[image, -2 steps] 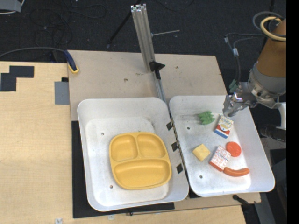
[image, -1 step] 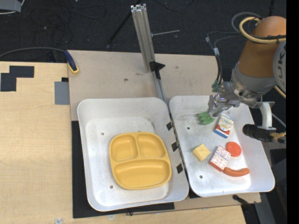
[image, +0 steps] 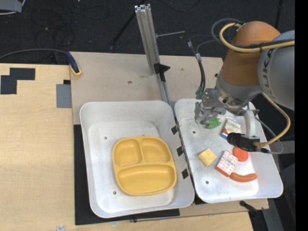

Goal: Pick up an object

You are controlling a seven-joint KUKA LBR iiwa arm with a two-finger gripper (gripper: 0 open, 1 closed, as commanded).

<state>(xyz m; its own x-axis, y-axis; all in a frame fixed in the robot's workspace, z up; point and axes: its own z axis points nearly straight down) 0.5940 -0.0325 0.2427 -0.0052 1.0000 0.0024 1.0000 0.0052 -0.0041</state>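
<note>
My gripper (image: 208, 115) hangs low over the far part of the right bin (image: 269, 189), just above a small green object (image: 213, 123). That green piece lies right at the fingertips. Further down the bin lie a yellow block (image: 207, 157), a red and white carton (image: 226, 163), a red sausage (image: 243, 177), a red round piece (image: 240, 154) and a small white packet (image: 232, 126).
The left bin (image: 96, 129) holds a yellow divided tray (image: 143, 165). A metal post (image: 149, 37) rises behind the bins. The arm's orange band and grey body (image: 250, 57) loom over the right bin's far corner, with cables beside it.
</note>
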